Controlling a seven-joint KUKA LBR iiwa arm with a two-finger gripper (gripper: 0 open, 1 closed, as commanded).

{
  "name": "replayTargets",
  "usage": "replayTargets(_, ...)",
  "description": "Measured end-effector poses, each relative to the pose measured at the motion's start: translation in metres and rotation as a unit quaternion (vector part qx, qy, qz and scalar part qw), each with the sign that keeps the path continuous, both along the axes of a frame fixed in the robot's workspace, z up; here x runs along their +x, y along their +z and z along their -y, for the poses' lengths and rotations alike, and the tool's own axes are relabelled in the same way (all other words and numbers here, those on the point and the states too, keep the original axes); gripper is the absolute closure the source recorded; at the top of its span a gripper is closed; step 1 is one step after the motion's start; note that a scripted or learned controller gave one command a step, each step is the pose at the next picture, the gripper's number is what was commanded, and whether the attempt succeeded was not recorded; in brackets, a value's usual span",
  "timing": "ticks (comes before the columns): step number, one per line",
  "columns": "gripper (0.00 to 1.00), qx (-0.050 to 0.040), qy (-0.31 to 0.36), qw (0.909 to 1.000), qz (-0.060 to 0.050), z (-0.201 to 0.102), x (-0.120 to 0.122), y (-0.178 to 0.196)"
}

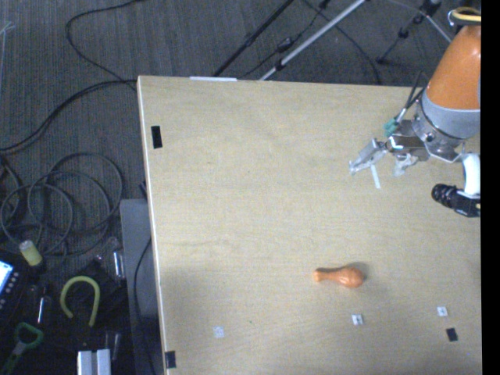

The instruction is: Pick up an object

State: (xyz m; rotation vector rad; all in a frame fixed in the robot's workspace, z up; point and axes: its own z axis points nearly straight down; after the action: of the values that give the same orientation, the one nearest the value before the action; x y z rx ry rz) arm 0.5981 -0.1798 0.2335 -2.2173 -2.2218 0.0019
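A small orange gourd-shaped object (pixel 341 276) lies on its side on the tan board (pixel 250 209), in the lower right part, narrow end pointing left. My gripper (pixel 367 172) hangs over the board's upper right, well above and slightly right of the object in the image, apart from it. Its thin pale fingers (pixel 356 165) are spread open with nothing between them. The arm's orange band (pixel 459 69) and grey wrist (pixel 445 127) reach in from the right edge.
Small tags sit on the board: a black one (pixel 156 137) at the upper left and several (pixel 358 319) near the lower edge. Left of the board the floor holds cables (pixel 62 194) and a green hook (pixel 78 295). Tripod legs (pixel 328 18) stand behind.
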Motion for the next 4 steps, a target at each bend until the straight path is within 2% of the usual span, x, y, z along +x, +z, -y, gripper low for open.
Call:
replayTargets(1, 0.00, -0.0025, 0.048, 0.9989, 0.001, 0.025, 0.060, -0.032)
replayTargets(2, 0.00, -0.0015, 0.157, 0.9875, 0.001, 0.043, 0.070, -0.117)
replayTargets(3, 0.00, -0.0009, 0.181, 0.9834, 0.001, 0.008, 0.071, -0.149)
replayTargets(4, 0.00, -0.0004, 0.251, 0.9680, 0.001, -0.053, 0.070, -0.149)
